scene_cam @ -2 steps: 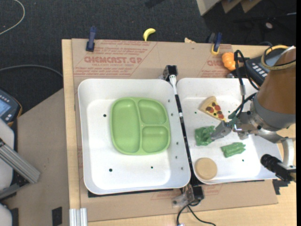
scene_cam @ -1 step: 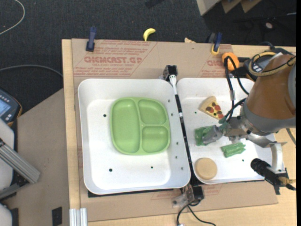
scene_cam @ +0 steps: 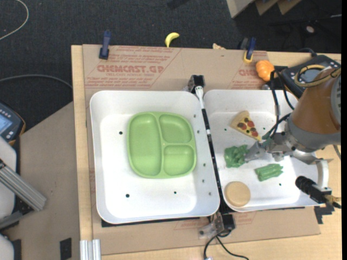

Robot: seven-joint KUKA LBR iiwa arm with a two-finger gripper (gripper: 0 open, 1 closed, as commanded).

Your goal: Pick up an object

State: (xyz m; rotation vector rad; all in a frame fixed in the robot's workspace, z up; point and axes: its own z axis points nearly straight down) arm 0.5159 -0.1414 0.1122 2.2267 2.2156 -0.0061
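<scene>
The right bin point(scene_cam: 221, 103) holds a pizza slice point(scene_cam: 246, 125), a leafy green piece point(scene_cam: 233, 156), a smaller green piece point(scene_cam: 269, 172) and a round tan bun point(scene_cam: 237, 193). My gripper point(scene_cam: 254, 151) is low in this bin, reaching in from the right. Its tip is right against the right side of the leafy green piece. The pizza slice lies just beyond it and the smaller green piece just in front. The arm's grey and orange wrist point(scene_cam: 317, 121) covers the bin's right part.
The left bin point(scene_cam: 108, 188) holds a green divided plate point(scene_cam: 161, 144). A black bar point(scene_cam: 205, 124) runs between the bins. Blue clamps point(scene_cam: 104, 45) point(scene_cam: 250, 49), a yellow banana point(scene_cam: 172, 38) and an orange thing point(scene_cam: 264, 68) sit along the board's far edge.
</scene>
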